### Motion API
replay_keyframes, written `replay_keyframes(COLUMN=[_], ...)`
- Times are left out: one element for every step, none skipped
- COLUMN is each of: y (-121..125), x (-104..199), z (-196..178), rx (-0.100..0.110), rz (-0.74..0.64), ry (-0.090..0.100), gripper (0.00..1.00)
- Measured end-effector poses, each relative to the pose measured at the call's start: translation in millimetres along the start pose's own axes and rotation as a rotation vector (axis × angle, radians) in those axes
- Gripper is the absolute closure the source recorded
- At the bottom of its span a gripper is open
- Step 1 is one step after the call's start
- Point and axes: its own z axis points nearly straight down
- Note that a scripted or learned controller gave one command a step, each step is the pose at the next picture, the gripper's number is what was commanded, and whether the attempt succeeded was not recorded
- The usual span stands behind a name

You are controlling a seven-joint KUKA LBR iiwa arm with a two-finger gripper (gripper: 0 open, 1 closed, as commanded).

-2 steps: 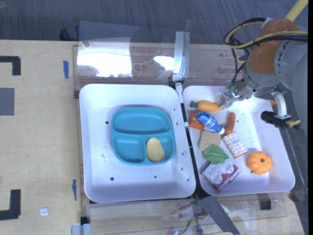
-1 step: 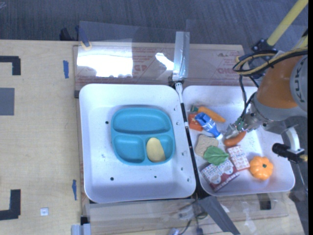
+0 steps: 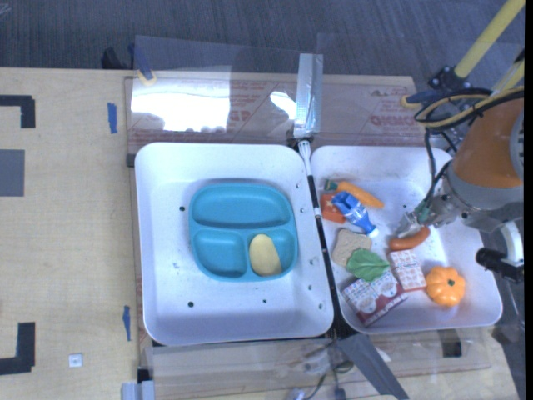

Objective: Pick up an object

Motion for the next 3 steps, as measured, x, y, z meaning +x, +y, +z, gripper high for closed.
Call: replay_keyframes(y=[89.7,87.2,59.4], x=[30.4,27.7,58.5], z=[1.3,2.5,1.3], rx=[-0.001,0.003,0.002], rz=[0.061,0.065,0.117], ry=[0.001,0.0,-0.001], gripper=[1.0,0.0,0.0])
